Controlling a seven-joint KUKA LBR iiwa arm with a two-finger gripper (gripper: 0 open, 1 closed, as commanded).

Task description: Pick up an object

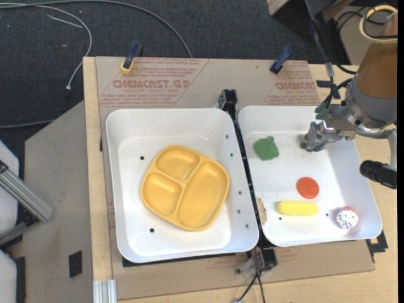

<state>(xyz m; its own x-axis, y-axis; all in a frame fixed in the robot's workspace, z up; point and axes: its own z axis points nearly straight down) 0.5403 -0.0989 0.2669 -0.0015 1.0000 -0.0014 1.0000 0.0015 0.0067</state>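
Nearest, right bin, near-right corner: one small white ball with dark specks, lying close to the rim.

Left of it, same bin: one yellow corn cob, lying lengthwise left to right. Just beyond the cob: one flat orange-red disc, apart from it.

Left bin: one yellow divided plate, three compartments, sitting about the middle, nothing in it.

Farther, right bin, left side: one green leafy piece, well apart from the cob and disc.

Far right of the same bin: gripper, hanging above the bin floor to the right of the green piece, nothing visible between its fingers. Whether they stand parted or closed cannot be told from this angle.

Step in hand, as judged: the approach, no object yet taken. The green piece lies nearest the gripper and looks the likeliest target. Next move calls for shifting left over it, descending with the fingers astride it, then closing and lifting.
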